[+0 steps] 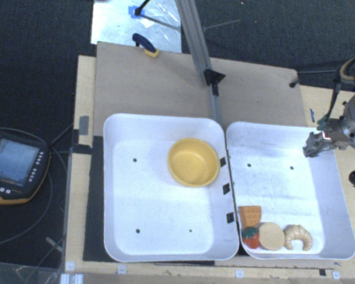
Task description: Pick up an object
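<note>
A yellow bowl (193, 161) sits in the left bin (125, 227), near its upper right. Along the near edge of the right bin (276, 154) lie an orange block (250, 214), a red and green piece (251, 236), a round beige disc (271, 236) and a croissant-shaped piece (298, 236), close together. My gripper (314, 145) hangs over the right bin's far right corner, well away from those objects. Nothing shows between its fingers.
A slanted metal pole (197, 37) crosses the back of the bench and ends at a clamp (213, 78) above the bins. A teach pendant (9, 166) lies on the floor to the left. A blue and yellow clamp (144, 44) sits at the bench's back edge.
</note>
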Tool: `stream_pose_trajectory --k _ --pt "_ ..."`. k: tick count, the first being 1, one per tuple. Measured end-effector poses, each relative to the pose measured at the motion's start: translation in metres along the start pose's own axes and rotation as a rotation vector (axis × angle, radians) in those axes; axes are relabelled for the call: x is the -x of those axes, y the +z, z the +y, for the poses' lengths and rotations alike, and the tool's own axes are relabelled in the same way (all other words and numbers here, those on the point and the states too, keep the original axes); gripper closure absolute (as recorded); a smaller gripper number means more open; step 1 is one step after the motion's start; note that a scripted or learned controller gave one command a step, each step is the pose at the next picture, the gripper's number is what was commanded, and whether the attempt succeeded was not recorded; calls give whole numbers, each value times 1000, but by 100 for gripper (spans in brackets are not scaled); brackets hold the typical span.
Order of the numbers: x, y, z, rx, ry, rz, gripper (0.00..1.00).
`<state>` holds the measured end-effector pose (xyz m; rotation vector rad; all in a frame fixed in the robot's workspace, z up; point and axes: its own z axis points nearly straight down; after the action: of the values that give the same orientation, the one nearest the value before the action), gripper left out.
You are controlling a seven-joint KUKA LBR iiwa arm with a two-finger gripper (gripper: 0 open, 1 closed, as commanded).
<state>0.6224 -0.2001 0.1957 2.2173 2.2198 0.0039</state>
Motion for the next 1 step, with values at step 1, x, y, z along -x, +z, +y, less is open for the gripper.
stream_pose_trajectory --k 1 --pt "0 -29 1 -1 0 0 100"
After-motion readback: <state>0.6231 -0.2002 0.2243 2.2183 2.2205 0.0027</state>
